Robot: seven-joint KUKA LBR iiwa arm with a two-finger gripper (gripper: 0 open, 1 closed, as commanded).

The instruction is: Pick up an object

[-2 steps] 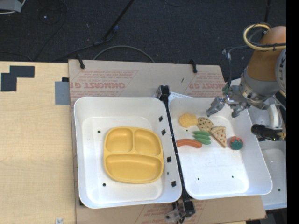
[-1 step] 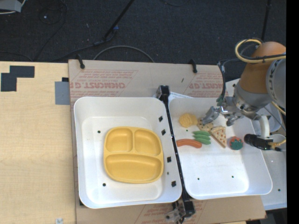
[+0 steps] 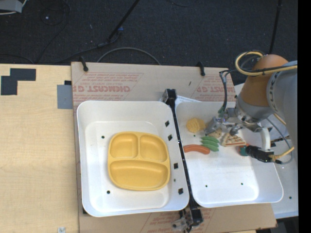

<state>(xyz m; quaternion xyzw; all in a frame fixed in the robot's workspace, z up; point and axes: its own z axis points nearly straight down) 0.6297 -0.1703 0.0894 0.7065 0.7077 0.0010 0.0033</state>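
Observation:
The right bin (image 3: 233,188) holds several small toy foods in its far half. A yellow round piece (image 3: 196,125) lies at the far left, and an orange-red sausage (image 3: 197,149) sits in front of it. A green pod (image 3: 211,143) lies beside the sausage. A tan toast wedge (image 3: 233,140) rests further right, with a small red and green piece (image 3: 243,151) near it. My gripper (image 3: 219,125) hangs low over the bin, just above the green pod and left of the toast. It hides part of what lies beneath it.
The left bin (image 3: 92,130) carries a yellow divided plate (image 3: 138,160). A black divider (image 3: 177,149) runs between the bins. The grey arm with its orange band (image 3: 262,86) comes in from the right, with cables trailing over the right bin's edge.

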